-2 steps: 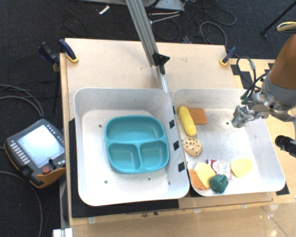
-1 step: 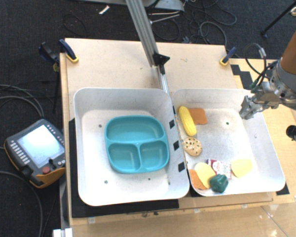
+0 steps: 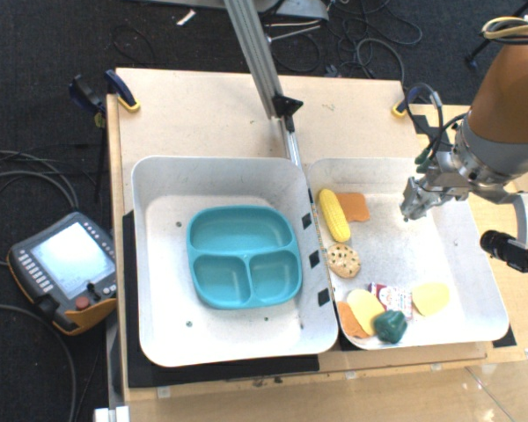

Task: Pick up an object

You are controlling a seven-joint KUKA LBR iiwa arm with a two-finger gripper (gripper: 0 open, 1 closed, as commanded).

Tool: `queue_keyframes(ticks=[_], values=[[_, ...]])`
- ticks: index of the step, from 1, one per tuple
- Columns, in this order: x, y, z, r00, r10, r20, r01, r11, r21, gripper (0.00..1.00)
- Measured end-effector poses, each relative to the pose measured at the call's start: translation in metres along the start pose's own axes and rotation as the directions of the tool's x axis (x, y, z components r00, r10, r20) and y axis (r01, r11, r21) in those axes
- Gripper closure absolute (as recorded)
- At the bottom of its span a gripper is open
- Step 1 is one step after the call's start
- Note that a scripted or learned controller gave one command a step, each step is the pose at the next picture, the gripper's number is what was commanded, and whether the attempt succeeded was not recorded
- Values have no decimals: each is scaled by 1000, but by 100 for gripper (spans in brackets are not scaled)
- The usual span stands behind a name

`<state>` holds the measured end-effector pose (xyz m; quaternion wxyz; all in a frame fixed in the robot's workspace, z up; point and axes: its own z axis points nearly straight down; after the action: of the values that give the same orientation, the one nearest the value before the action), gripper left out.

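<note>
The right bin (image 3: 462,236) holds several small food toys. A yellow corn cob (image 3: 335,214) lies at its left side beside an orange slab (image 3: 354,207). Below them sits a round cookie (image 3: 343,260). Near the front rim lie a yellow slice (image 3: 366,308), a dark green lump (image 3: 390,325), a small white and pink packet (image 3: 394,298) and a yellow lemon-like piece (image 3: 431,298). My gripper (image 3: 413,207) hangs over the bin's upper right part, right of the orange slab, with nothing seen between its tips.
The left bin (image 3: 158,236) holds a teal divided tray (image 3: 245,256). A metal pole (image 3: 257,47) slants down to the gap between the bins. Blue and yellow clamps (image 3: 121,90) grip the bench's back corners. A teach pendant (image 3: 63,271) lies on the floor at left.
</note>
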<state>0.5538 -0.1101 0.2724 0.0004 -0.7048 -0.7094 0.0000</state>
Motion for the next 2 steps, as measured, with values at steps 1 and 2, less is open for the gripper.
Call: queue_keyframes(ticks=[1,2], values=[[50,-8,19,1000,-1,-1,1,1000,2,100],[96,-13,27,1000,-1,-1,1,1000,1,100]])
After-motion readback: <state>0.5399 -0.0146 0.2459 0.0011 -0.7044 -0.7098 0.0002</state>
